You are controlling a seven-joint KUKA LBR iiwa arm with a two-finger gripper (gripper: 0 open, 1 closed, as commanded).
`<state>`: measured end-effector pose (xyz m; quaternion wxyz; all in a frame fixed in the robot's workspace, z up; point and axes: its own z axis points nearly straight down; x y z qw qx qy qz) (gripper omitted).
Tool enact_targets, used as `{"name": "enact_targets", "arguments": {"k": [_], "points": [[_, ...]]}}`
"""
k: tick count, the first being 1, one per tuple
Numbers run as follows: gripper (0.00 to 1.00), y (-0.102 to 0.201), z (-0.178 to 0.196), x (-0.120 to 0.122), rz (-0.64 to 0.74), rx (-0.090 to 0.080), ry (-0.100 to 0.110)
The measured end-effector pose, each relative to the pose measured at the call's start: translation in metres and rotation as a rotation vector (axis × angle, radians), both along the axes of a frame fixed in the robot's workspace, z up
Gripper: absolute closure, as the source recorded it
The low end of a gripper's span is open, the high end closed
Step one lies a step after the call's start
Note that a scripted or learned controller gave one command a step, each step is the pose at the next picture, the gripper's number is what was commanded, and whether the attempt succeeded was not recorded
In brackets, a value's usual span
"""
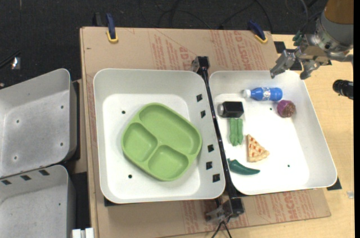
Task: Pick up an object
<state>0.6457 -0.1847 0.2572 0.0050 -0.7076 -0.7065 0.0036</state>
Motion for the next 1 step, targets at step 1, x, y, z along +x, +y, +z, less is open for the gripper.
{"name": "enact_targets", "arguments": {"k": [1], "points": [[0.00,0.0008,0.0081,0.0024,0.003,-0.003,-0.013]]}}
